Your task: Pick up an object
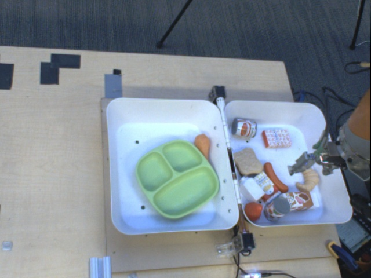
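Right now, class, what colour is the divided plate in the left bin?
Light green, seen in the camera view: divided plate.

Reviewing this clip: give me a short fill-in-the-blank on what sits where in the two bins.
1. The green divided plate lies in the ____ bin.
2. The orange carrot-like piece lies beside the plate's ____ corner.
3. The gripper is over the ____ bin.
4. The red sausage lies just right of the ____ slice.

Missing words: left; upper right; right; bread
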You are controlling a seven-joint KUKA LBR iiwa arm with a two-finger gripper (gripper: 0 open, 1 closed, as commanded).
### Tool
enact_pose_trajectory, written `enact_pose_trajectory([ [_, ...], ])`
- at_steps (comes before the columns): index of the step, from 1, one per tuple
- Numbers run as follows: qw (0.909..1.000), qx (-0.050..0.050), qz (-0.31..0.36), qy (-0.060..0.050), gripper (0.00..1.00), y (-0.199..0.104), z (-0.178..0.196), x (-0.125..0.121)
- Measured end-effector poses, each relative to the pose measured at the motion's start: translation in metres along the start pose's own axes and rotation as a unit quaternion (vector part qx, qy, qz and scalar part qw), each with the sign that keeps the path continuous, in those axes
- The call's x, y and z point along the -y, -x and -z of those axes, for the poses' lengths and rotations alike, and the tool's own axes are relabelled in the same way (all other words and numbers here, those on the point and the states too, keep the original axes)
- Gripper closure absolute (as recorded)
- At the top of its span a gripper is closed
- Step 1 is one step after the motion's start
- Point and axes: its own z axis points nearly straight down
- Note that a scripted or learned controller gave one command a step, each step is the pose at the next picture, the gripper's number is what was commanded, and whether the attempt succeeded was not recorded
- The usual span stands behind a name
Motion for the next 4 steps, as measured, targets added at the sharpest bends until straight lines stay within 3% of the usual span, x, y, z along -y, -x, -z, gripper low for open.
enact_pose_trajectory([
  [1, 1.0000, -0.001, 0.001, 0.001, 0.00, -0.069, 0.002, -0.062],
  [2, 1.0000, 0.001, 0.000, 0.005, 0.00, -0.042, -0.107, -0.023],
  [3, 1.0000, 0.000, 0.000, 0.008, 1.00, -0.044, -0.095, -0.026],
  [4, 1.0000, -0.001, 0.001, 0.002, 1.00, -0.109, -0.019, -0.097],
])
